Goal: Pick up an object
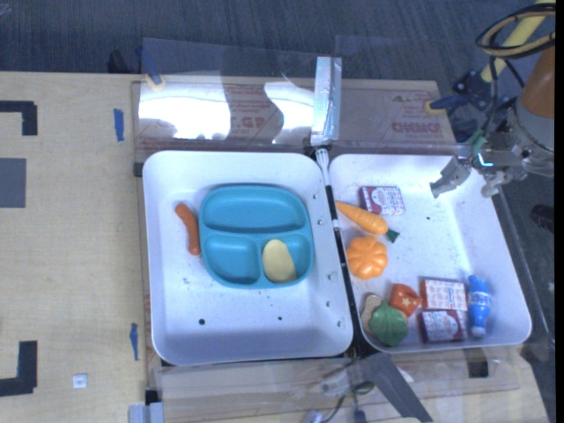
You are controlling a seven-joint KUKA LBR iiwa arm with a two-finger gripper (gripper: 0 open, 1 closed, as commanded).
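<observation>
Claw (467,176) hovers over the right bin's (515,263) upper corner, spread wide and carrying nothing. It looks like the approach step: toys crowd lower down, the carrot (363,219) and pumpkin (367,256) near the divider. Next, drop onto one and clench.

Tabletop (70,236): pale wood is seen, with black corner marks at the left edge and blue tape bits near the bins.
Left bin (163,324): white and shallow, set touching the right bin.
Right bin (507,263): white and shallow, placed beside the left one.
Clear panel (229,104): stood behind the left bin, glare is caught on it.
Metal post (324,100): seen upright behind the seam of the bins.
Floor (264,7): dark grey carpet is shown beyond the tabletop.
</observation>
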